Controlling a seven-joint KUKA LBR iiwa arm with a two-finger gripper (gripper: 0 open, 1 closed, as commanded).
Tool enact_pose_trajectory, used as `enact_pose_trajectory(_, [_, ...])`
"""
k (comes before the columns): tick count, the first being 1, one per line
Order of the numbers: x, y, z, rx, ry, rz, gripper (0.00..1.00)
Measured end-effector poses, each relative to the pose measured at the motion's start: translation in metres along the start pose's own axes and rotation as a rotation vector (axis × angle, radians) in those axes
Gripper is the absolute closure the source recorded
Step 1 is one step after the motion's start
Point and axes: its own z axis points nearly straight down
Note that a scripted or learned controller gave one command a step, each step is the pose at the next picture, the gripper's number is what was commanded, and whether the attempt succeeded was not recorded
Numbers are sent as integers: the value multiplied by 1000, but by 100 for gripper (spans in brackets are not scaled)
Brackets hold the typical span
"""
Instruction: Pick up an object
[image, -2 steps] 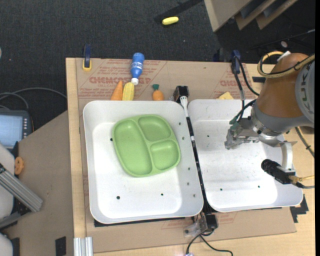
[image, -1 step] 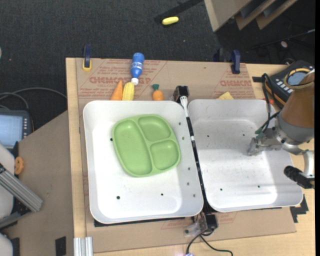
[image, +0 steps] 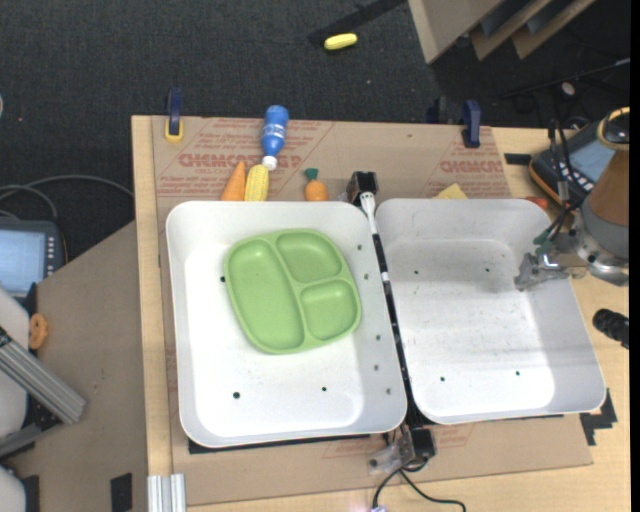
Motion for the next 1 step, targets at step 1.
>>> enact_pose_trajectory(1, [1,15,2,2,2,-2,100])
